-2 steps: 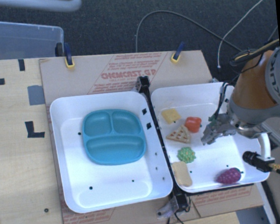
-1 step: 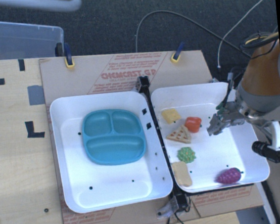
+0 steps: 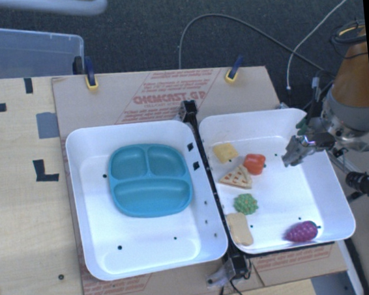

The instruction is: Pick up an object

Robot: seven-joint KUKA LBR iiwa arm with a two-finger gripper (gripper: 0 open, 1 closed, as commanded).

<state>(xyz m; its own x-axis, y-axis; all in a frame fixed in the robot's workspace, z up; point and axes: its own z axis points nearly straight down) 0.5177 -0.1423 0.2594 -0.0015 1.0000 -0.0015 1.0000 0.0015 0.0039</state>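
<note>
Grey and dark, my jaws sit at the right of the frame, over the upper right part of the right bin; whether they are open or closed cannot be told. Left of them lie a red pepper, a yellow piece and a pizza slice. Lower: green broccoli, a beige roll, purple grapes. The left bin carries a blue divided plate.
</note>
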